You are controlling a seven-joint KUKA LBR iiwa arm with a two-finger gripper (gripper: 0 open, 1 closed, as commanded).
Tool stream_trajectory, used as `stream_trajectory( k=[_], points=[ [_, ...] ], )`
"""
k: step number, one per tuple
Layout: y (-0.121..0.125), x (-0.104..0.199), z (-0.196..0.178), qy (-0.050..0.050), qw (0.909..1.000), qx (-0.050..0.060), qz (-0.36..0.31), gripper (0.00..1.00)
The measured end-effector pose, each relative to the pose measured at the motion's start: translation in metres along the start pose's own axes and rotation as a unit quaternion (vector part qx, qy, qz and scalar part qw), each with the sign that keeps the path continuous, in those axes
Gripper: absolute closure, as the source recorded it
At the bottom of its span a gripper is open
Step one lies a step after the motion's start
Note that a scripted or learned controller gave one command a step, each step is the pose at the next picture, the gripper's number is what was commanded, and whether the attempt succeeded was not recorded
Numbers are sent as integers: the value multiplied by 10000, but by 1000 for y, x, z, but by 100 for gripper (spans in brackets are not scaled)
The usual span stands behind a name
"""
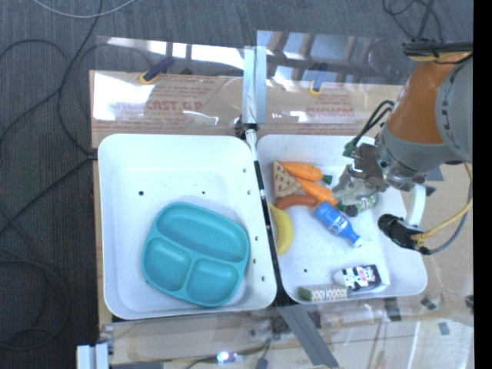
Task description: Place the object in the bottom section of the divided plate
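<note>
Nearest us, divided plate (pixel 197 254) lies in the left bin (pixel 123 175). We see the gripper (pixel 355 187) above right-bin toys; finger state indeterminate.

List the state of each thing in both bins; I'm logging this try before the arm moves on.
Divided plate: flat in the left bin, nothing in its sections.
Blue bottle: lying on its side, right bin.
Carrots: lying flat, side by side.
Banana: lying against the right bin's left wall.
Black-and-white box: lying flat near the front wall.
Tool: low over the right bin beside the carrots.
</note>
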State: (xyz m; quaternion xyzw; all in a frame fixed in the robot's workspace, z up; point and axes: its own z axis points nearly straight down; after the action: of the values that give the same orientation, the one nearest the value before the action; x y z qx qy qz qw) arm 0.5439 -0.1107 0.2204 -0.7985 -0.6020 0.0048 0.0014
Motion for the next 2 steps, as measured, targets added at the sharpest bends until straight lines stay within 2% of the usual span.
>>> stream_trajectory(
  k=[1,2],
  points=[
    [-55,122,40,10,9990,5,-454,100],
    [-56,122,35,-2,9989,46,-463,100]
  ],
)
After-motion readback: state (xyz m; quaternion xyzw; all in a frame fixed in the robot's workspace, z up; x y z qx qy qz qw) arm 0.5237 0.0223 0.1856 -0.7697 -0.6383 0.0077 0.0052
